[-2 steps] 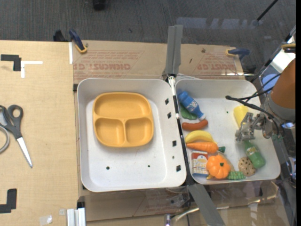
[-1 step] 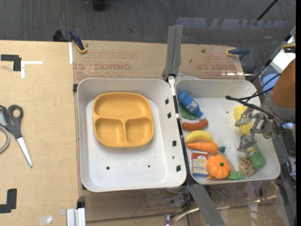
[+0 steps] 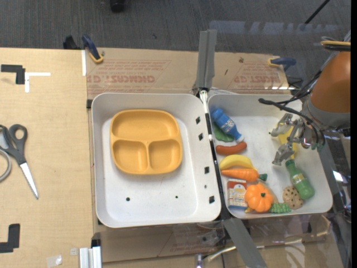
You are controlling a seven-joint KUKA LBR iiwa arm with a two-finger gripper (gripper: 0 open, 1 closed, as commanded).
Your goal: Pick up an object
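One gripper (image 3: pixel 285 140), metal fingers spread, nothing between them, poised over right bin (image 3: pixel 254 111). Nearest item: green bottle (image 3: pixel 299 183), glossy plastic, just below fingertips toward bin's near right corner, long axis slanting down-right. Beside bottle: round speckled cookie (image 3: pixel 291 196); ribbed orange pumpkin (image 3: pixel 259 197).

Two shallow white bins side by side on the worktop (image 3: pixel 44 149). Left white bin (image 3: pixel 103 205): a yellow three-compartment plastic tray (image 3: pixel 146 141), toward its rear. Right white bin (image 3: pixel 254 108): blue bottle (image 3: pixel 225 123) rearmost on the left side, red sausage (image 3: pixel 230 148) before it, then yellow banana (image 3: pixel 236 161), orange carrot (image 3: pixel 241 173), orange pumpkin (image 3: pixel 259 197) nearest. Green bottle (image 3: pixel 299 180) right of these, round brown cookie (image 3: pixel 291 196) before it. Grey-handled scissors (image 3: pixel 19 155) lie on the worktop, well left of both bins.
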